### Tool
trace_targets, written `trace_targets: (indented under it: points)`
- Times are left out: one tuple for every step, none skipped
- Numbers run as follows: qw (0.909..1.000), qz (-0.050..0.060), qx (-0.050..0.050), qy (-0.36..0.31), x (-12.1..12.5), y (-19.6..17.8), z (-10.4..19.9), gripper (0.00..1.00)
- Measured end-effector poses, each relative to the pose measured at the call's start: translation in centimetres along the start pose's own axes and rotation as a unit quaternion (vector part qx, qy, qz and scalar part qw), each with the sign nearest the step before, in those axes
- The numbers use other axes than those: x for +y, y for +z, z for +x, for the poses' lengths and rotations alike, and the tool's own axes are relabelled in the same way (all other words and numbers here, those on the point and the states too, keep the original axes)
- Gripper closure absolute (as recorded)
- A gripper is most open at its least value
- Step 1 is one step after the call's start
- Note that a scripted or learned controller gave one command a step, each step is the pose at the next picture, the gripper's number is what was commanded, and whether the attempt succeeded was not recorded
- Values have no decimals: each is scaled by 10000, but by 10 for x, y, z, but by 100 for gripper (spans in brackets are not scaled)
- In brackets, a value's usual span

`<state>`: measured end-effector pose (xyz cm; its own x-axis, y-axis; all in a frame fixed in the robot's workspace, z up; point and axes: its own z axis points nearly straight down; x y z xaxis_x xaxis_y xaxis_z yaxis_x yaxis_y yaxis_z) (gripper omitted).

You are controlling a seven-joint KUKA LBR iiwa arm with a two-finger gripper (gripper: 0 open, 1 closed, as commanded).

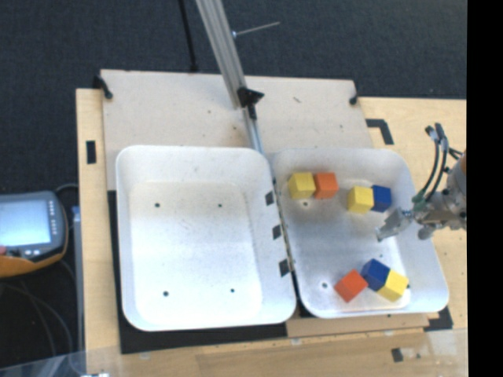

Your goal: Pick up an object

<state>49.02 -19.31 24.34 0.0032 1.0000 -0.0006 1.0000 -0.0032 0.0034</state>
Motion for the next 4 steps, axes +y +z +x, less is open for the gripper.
trace_targets:
  points:
    - [10000, 7, -1, -59, 60, 43, 55, 0]
    - [10000, 12, 4, -49, 124, 86, 81, 0]
    - [10000, 56, -3, -23, 151, 149, 90, 0]
    - [10000, 19, -9, -5, 139, 146, 62, 0]
